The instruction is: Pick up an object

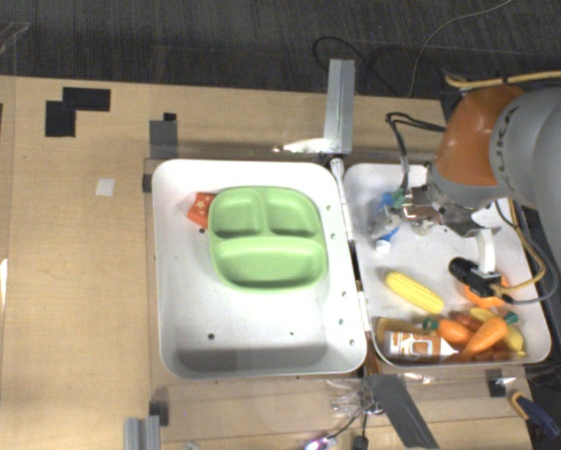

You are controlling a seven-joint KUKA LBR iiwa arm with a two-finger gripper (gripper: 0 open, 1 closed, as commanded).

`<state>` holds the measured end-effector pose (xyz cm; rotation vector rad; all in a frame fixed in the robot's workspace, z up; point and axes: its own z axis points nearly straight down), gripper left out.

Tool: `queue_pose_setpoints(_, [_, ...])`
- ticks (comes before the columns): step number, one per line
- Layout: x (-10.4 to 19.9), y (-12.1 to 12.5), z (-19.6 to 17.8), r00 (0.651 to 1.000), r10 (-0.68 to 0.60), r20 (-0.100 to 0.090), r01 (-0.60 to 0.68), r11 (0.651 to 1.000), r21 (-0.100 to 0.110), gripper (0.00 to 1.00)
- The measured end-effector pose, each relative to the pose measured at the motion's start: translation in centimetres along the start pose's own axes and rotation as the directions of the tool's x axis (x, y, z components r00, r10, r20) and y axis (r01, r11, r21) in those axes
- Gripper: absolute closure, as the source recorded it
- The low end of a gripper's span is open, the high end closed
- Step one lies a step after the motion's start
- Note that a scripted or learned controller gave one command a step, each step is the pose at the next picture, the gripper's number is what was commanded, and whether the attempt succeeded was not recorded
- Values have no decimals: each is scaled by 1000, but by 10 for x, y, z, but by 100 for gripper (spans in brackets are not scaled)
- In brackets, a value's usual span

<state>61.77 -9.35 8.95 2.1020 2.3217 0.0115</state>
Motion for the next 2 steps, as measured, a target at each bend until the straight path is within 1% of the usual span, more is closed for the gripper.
queue_pose_setpoints(1, [2,3,-13,1000,-2,-2,2,1000,-7,100])
queue_pose_setpoints(2, [56,19,-97,986,164,-1,-164,986,7,100])
